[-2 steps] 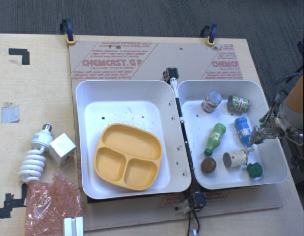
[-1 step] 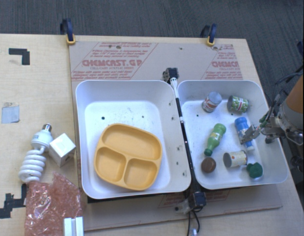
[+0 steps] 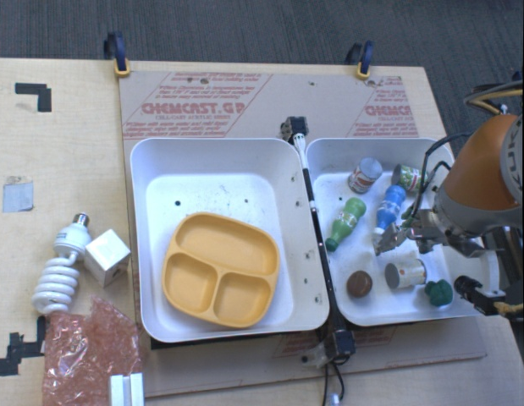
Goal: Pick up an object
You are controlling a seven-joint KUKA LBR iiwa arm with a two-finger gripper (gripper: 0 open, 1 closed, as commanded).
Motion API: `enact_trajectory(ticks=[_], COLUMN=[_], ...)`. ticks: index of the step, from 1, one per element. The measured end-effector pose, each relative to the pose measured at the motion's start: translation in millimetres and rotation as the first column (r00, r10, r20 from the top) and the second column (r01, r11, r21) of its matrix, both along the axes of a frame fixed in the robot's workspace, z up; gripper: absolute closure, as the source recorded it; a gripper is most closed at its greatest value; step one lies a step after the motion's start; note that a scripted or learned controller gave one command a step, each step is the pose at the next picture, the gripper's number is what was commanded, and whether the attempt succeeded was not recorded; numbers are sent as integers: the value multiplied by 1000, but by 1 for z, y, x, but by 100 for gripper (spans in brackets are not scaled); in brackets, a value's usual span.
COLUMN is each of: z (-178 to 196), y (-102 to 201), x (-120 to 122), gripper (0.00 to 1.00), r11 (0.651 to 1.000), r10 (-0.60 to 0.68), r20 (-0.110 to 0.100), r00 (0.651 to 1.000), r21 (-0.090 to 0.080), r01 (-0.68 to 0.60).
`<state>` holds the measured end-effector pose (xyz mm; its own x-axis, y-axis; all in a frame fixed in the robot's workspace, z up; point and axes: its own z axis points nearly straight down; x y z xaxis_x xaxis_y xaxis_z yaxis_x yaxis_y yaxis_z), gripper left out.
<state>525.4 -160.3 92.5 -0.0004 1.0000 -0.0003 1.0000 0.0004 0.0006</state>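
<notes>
The right bin (image 3: 329,277) holds a green bottle (image 3: 344,223) lying tilted, a blue bottle (image 3: 389,207), a small can (image 3: 364,175), a green tin (image 3: 405,177), a brown ball (image 3: 359,284), a white cup (image 3: 405,274) on its side and a green lump (image 3: 439,293).

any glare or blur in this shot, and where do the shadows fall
Camera view: lighting is even and soft, no strong glare on the white bins; the yellow tray casts a faint shadow on the left bin's floor; the small items in the right bin look slightly soft; the claw is blurred and dim under the arm.
</notes>
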Motion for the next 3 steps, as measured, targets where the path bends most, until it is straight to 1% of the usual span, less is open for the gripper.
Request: enact_trajectory(ticks=[1,2,3], z=[0,10,10], y=[43,42,43], x=[-31,-29,-29], gripper=[0,100,0], r11=[1000,1000,1000], r10=[-1,-3,-3], r20=[-1,2,1], r00=[1000,1000,1000], r21=[0,-1,0], r01=[1,3,3])
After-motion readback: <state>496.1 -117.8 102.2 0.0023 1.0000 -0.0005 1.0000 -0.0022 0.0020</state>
